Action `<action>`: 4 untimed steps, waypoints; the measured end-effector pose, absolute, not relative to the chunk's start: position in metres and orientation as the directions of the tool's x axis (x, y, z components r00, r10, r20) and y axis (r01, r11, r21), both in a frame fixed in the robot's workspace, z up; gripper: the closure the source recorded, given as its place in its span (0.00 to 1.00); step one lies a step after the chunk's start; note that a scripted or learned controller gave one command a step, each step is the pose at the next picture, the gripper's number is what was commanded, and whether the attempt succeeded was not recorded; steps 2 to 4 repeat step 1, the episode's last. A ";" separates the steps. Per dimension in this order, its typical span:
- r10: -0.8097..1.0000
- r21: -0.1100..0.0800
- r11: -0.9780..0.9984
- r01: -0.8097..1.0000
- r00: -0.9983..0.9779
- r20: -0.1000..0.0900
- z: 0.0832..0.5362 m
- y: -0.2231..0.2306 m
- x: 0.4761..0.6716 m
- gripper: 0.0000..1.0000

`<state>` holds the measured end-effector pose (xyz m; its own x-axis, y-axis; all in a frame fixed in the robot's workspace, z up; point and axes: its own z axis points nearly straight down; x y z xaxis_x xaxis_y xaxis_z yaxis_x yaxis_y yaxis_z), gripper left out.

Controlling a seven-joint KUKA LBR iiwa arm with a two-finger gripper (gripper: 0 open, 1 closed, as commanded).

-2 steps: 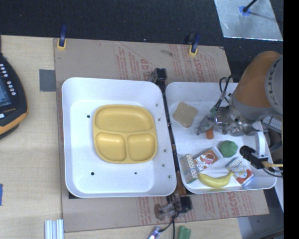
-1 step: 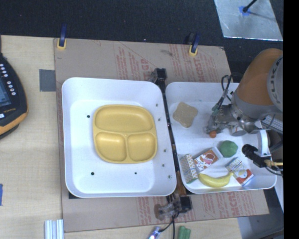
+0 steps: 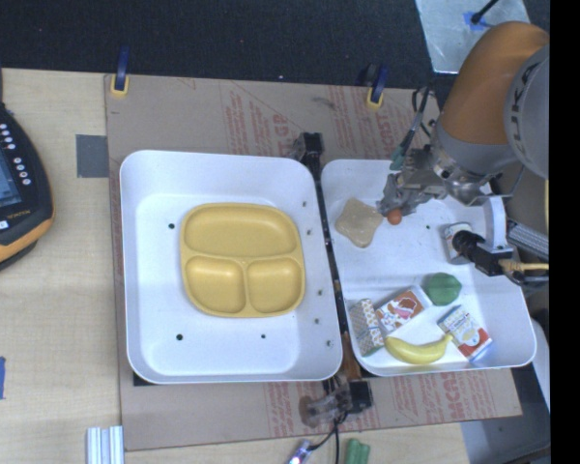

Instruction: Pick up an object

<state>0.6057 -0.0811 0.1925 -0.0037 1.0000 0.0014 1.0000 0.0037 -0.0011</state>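
My gripper (image 3: 396,204) hangs over the upper left part of the right bin (image 3: 503,303). A small red-orange object (image 3: 394,217) sits right at its tip; I cannot tell whether it is held. Just left of it lies a beige, bread-like piece (image 3: 358,223). Further down the same bin lie a green round object (image 3: 443,288), a yellow banana (image 3: 416,350), a red-and-white packet (image 3: 399,309), a patterned packet (image 3: 366,326) and a small carton (image 3: 466,333).
A yellow divided plate (image 3: 242,257) lies in the left bin (image 3: 150,259). An orange-edged teach pendant (image 3: 5,187) rests on the bench at far left. A black fitting (image 3: 464,245) on the arm hangs over the right bin's right side.
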 end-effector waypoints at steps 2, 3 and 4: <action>1.000 -0.002 0.004 1.000 -0.004 0.001 0.259 -0.030 0.574 1.00; 1.000 -0.002 0.004 1.000 -0.004 0.001 0.259 -0.030 0.574 1.00; 1.000 -0.002 0.004 1.000 -0.004 0.001 0.259 -0.030 0.574 1.00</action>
